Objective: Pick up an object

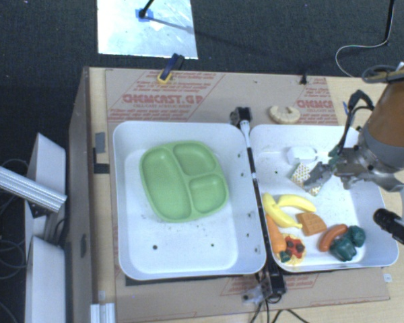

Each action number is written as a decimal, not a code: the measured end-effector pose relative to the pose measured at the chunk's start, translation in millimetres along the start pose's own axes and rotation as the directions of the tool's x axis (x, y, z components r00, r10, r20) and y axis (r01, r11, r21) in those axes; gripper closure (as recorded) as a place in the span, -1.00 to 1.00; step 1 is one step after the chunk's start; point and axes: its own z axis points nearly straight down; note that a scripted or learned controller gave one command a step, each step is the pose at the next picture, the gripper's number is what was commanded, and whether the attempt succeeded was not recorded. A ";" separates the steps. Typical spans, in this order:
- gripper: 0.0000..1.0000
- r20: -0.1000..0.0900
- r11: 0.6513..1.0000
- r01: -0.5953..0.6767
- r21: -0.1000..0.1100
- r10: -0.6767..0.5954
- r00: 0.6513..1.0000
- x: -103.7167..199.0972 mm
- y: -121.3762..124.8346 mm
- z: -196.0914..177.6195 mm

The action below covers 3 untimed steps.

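Arm (390, 123) comes in from the right, orange band high near the frame edge, grey wrist angled down and leftward over the right bin (370, 192). End effector (318, 175) sits low in that bin's upper middle, tipped toward the left. Its tip is right against a small speckled, light-coloured piece (301, 174); touching or just above, cannot tell. Whether the fingers are spread or closed is not readable from here, so no claim of a grasp.

Just up and left of the tip lies a white object (300, 154), pale against the bin floor and hard to make out.

Lower half of the right bin holds the toy food, bunched together: yellow banana (289, 207) near the divider, carrot (275, 235) beside it along the left wall, an orange-brown wedge (312, 223) next to the banana, a small red-and-dark cluster (294, 247) below that. Further right, a sausage (332, 237) lies against a dark green piece (346, 245).

Left bin (131, 247) carries a green divided plate (184, 180), three compartments, lying flat and slightly rotated.

On the bench (209, 93) behind the bins: a tan ring-shaped item (284, 114) near the right bin's back edge, and a yellow-and-dark clip (169, 69) at the far edge.
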 end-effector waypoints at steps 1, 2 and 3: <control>-1.00 0.000 1.000 -0.002 0.004 0.002 1.000 -11.7 10.4 140.9; -1.00 0.000 1.000 0.000 0.000 0.000 1.000 -6.9 48.2 151.3; 1.00 0.000 1.000 0.001 -0.002 -0.001 1.000 -7.2 48.9 140.6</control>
